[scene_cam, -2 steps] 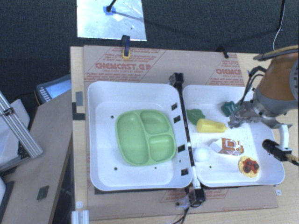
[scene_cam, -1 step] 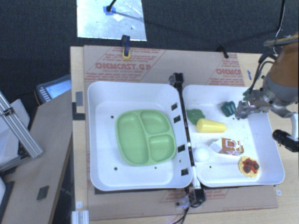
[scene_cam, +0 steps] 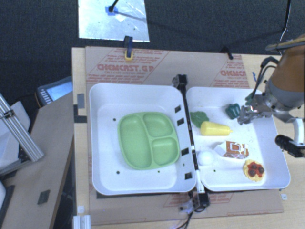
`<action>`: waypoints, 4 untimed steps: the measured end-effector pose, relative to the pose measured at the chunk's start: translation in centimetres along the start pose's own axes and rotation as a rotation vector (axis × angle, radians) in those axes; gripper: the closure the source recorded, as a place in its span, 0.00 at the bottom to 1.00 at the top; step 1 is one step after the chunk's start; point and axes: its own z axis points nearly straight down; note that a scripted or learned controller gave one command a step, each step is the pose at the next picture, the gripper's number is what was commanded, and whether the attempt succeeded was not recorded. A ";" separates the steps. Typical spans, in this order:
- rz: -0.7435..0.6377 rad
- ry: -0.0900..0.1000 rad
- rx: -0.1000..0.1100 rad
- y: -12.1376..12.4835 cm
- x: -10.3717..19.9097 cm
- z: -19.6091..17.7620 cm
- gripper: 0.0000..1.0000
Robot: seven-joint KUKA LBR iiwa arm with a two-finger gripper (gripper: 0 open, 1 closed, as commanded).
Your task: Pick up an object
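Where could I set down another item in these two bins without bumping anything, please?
Left bin: bare white floor rings the green divided plate, widest along its far wall. Right bin: crowded around the yellow cone, carton and teal piece beside the claw; its near left corner is freer.

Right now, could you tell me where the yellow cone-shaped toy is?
The yellow cone-shaped toy lies in the right bin, near its left wall, just below the green leafy toy.

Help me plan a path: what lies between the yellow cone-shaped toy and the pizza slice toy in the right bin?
In the camera view, an orange-and-white carton lies between the yellow cone toy and the pizza slice toy, on the right bin floor.
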 end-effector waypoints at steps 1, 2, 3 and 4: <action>-0.005 0.003 -0.001 -0.5 5.0 -1.4 1.00; -0.007 0.004 0.001 -0.8 11.4 -1.3 1.00; -0.006 0.003 -0.001 -1.6 16.4 -2.6 1.00; -0.006 0.003 0.001 -1.9 20.8 -2.7 1.00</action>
